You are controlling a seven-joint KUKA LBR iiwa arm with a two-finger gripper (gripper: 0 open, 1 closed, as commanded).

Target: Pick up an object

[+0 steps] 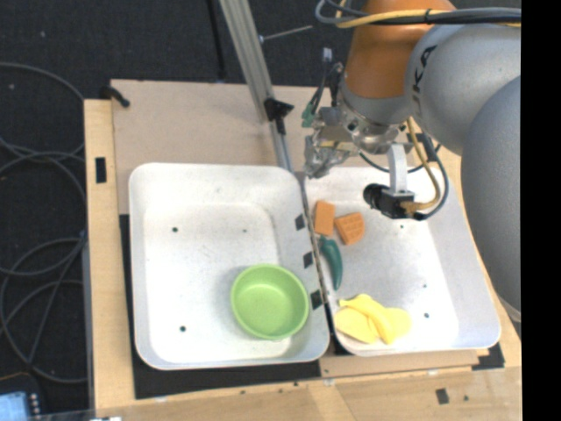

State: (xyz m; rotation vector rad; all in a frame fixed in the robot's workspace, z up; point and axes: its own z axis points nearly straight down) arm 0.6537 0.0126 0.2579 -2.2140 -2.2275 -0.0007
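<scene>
Two shallow white bins with rounded corners and faintly speckled floors are sitting side by side on the bench. A smooth, round green bowl [270, 301] is resting in the left bin [175, 200] near its front right corner. In the right bin [438, 261], two blocky orange pieces [337, 224] are lying beside the dividing edge, a slim teal item [331, 260] just below them, and soft yellow shapes [372, 319] are bunching at the front. The grey arm is reaching in from the right, its gripper [323, 158] hanging above the right bin's rear left corner; its state cannot be made out
</scene>
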